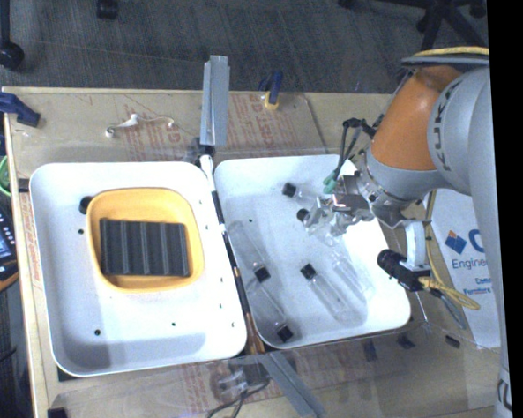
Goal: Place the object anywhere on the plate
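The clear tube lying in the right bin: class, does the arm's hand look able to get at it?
Probably yes. The clear tube lies uncovered in the right bin, and the hand hangs just above, nothing between them.

One camera watches me from above the bench, fixed, and it looks down at a slant, not straight. At the top of the frame it catches a strip of dark carpet floor with chair wheels, so the far side of the bench is at the top. The camera stands far enough to hold both white bins complete: the left bin in the left half of the frame, the right bin in the right half. My arm comes in from the right edge and looks large there, because it rises toward the lens. My gripper appears right of center.
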Robot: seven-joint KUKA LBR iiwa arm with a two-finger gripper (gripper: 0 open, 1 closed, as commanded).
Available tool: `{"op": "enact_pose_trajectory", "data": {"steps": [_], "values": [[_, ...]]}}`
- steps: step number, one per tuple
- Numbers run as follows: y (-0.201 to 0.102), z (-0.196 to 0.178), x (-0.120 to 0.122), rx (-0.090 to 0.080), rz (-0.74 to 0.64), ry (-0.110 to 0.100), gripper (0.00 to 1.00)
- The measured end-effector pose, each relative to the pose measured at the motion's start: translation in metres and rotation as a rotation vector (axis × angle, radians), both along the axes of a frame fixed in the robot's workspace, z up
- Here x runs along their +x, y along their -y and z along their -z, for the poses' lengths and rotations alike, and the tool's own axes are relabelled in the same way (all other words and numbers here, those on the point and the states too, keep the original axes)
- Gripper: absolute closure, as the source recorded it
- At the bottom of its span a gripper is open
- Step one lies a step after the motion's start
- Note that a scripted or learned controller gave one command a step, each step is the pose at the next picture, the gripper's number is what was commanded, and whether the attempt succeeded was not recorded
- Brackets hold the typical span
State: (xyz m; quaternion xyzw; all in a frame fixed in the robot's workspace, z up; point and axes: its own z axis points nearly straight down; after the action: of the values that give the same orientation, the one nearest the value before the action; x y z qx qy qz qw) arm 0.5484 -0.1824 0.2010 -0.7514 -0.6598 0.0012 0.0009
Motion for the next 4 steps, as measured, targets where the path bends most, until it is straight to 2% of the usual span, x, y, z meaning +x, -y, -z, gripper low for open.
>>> {"op": "enact_pose_trajectory", "data": {"steps": [1,2,3,4], "values": [[-0.049,-0.066,-0.020,0.001,-0.180,0.001,1.00],[-0.093,-0.088,0.056,0.001,-0.373,0.001,1.00],[-0.122,0.011,0.060,0.002,-0.586,-0.002,1.00],[-0.153,0.009,0.041,0.004,-0.834,-0.003,1.00]]}}
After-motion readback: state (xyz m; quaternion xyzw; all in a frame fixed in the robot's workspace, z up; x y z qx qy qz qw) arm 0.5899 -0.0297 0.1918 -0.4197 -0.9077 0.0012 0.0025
